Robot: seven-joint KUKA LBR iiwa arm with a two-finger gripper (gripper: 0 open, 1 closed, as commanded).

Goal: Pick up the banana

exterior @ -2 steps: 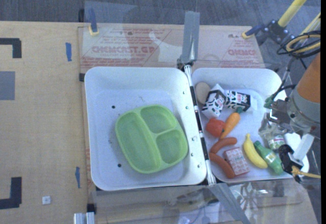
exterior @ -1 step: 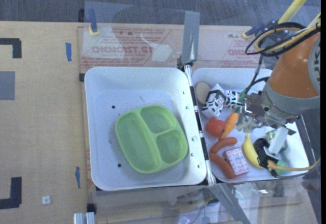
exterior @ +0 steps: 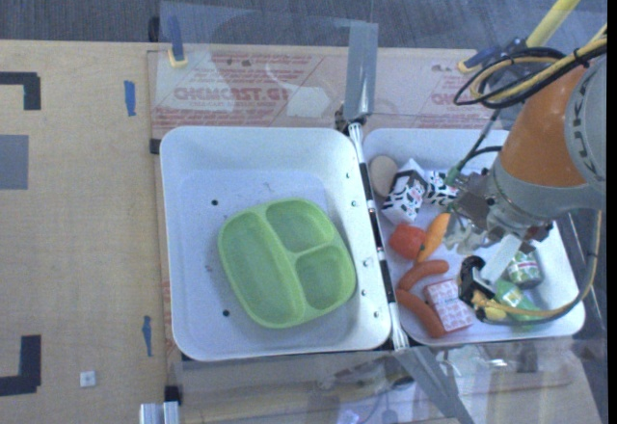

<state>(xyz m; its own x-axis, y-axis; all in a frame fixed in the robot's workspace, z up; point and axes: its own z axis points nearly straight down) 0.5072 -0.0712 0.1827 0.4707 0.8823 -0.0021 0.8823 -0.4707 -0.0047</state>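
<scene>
**Arm in from the right, wrist tilted down and left**

The KUKA arm (exterior: 583, 123) enters from the right edge of the view, its grey link lying across the upper right corner. The orange band (exterior: 540, 138) wraps the arm just above the wrist, broad and rounded as seen from above. Below it the grey wrist (exterior: 525, 202) narrows and tilts down towards the left. The gripper (exterior: 470, 225) hangs at the wrist's lower left end, pointing downward on the right-hand side of the view. Seen from above, it is partly hidden by the wrist, so its state cannot be read
</scene>
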